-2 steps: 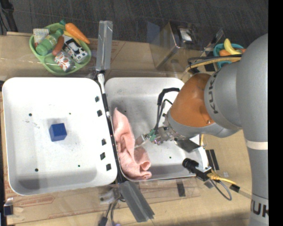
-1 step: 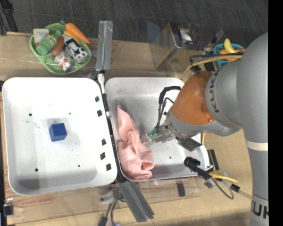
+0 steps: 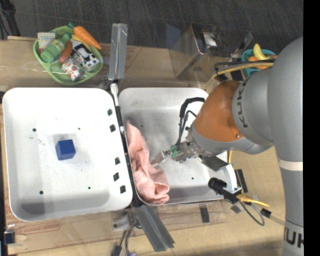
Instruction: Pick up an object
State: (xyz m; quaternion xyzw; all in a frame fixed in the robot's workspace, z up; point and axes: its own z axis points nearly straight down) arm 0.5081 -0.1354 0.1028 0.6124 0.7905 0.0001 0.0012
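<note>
The gripper (image 3: 162,157) sits low in the right bin (image 3: 165,103), its tip just beside the pink cloth (image 3: 144,167) bunched along that bin's left wall; whether it is wide or narrow cannot be told. A blue cube (image 3: 65,149) lies well apart in the left bin (image 3: 21,143). A green bowl (image 3: 52,74) of toy foods sits at the far left, its labels too small to read.

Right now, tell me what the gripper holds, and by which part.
Cannot tell: the gripper sits at the pink cloth in the right bin, but no hold shows.
</note>
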